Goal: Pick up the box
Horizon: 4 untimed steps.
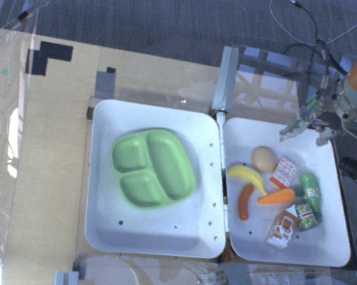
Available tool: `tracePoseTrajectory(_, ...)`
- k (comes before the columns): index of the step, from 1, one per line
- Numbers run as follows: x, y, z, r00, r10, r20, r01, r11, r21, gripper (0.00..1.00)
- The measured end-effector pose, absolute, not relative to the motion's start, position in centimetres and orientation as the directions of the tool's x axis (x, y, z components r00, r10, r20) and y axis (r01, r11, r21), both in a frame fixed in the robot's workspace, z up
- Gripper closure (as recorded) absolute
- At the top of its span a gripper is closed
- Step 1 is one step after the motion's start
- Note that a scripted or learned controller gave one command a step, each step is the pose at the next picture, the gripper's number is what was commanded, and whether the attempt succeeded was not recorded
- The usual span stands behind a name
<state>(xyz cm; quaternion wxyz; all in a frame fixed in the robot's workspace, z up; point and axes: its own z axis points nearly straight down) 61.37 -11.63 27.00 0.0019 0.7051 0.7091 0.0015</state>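
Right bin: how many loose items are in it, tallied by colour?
Yellow: 1, curved yellow banana
Beige: 1, round beige ball
Orange: 1, orange carrot
Red: 1, red sausage
Green: 1, green bottle
White-and-orange printed: 2, small carton, small packet
Total: 7

1. You are looking down on a pale wooden bench [45, 174], lit by sun along its left side.
2. Two shallow white bins rest directly on it, side by side with their inner edges touching: the left bin [148, 232] and the right bin [326, 253].
3. A grey metal post [225, 80] stands on the bench just behind the seam between the bins.
4. Black tape marks [47, 57] sit near the bench's far left corner, with a small grey bracket [105, 83] beside them.
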Motion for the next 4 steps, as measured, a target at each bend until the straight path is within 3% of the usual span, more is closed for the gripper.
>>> tracePoseTrajectory(1, 63.5, -11.2, 18.8, -0.008, 1.000, -0.001, 1.000, 0.008, 0.004, 0.00)
tracePoseTrajectory(2, 66.9, -12.9, 10.5, -0.003, 1.000, -0.001, 1.000, 0.003, 0.005, 0.00)
tracePoseTrajectory(4, 60.2, -19.6, 8.8, 0.111, 0.994, 0.000, 0.994, -0.111, 0.008, 0.00)
